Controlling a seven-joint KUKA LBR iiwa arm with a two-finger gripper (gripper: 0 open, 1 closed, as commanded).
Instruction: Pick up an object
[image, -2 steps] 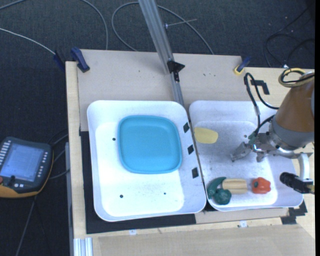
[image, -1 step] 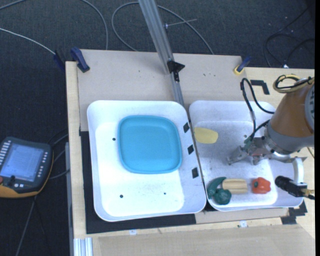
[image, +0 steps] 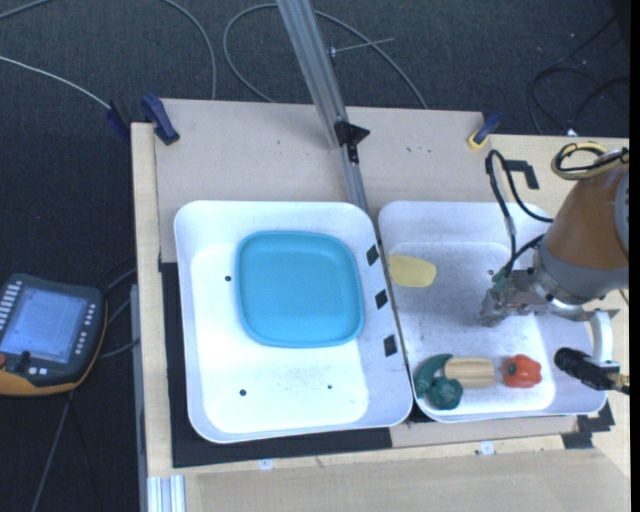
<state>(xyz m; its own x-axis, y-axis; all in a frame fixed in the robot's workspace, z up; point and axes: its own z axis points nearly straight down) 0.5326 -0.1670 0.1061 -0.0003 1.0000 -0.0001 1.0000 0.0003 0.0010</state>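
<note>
I see the gripper (image: 497, 305) low over the right bin (image: 450, 235), but I cannot tell its jaw state. Toward the bin's near wall lie a red pepper (image: 520, 371), a wooden block (image: 471, 372) and a green toy (image: 438, 381).

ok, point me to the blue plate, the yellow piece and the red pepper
blue plate (image: 300, 288), camera view, centre of its flat base.
yellow piece (image: 412, 271), camera view, middle of its top face.
red pepper (image: 521, 371), camera view, middle of its red body.

Bins (image: 200, 300) look like smooth white plastic w/ dark scuffs. Blue plate (image: 300, 288) matt plastic. Bench (image: 250, 150) pale wood-like board. Red pepper (image: 521, 371) & green veg (image: 438, 381) glossy plastic. Pole (image: 318, 70) metal.
</note>
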